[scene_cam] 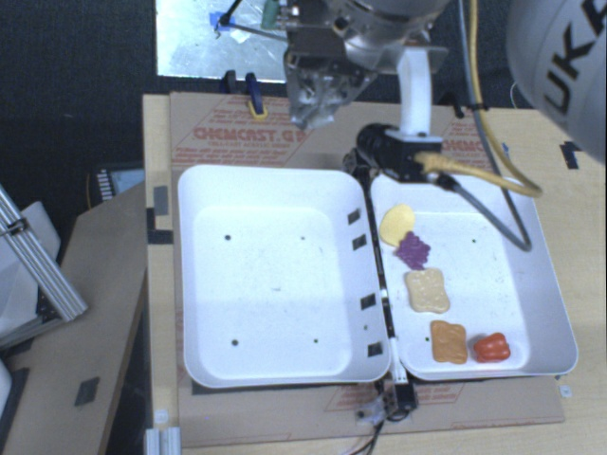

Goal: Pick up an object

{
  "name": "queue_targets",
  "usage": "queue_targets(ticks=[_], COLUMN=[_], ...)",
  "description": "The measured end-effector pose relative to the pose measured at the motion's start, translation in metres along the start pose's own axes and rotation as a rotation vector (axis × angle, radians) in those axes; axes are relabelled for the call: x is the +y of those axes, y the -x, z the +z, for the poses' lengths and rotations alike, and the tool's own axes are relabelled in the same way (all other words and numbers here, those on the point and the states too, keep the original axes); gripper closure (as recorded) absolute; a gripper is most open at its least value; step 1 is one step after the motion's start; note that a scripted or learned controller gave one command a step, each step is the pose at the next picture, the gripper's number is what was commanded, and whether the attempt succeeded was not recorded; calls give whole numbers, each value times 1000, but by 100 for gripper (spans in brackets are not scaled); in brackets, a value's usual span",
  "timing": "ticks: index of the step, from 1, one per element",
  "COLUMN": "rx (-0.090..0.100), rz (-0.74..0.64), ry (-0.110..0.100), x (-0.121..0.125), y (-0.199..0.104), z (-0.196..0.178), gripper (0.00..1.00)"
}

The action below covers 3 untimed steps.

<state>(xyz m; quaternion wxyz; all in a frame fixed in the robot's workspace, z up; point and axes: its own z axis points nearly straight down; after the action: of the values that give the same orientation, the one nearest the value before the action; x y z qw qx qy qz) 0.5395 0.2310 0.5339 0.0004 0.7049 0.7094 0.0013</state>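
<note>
The right bin (531, 282) holds several toy foods along its left side: a yellow chip-like piece (396, 222), a purple grape bunch (413, 249), a pale cracker (427, 291), an orange waffle-like piece (449, 341) and a red pepper (491, 347). My gripper (318, 102) hangs high above the bench, over the back edge near the far rim of the left bin (266, 282). It is well apart from all the objects, and nothing shows between its fingers.
The left white bin sits beside the right one, joined by a row of black clips (365, 273). A cardboard sheet (237, 136) lies under both bins. A yellow cable (484, 173) trails over the right bin's back edge.
</note>
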Motion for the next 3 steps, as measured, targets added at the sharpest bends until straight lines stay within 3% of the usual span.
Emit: queue_targets(ticks=[1,2,3], rx=[0,-1,-1], rz=[5,-1,9], ry=[-2,-4,4], x=[-49,-54,50], y=[28,-5,-2], z=[-2,27,-1], gripper=[100,100,100])
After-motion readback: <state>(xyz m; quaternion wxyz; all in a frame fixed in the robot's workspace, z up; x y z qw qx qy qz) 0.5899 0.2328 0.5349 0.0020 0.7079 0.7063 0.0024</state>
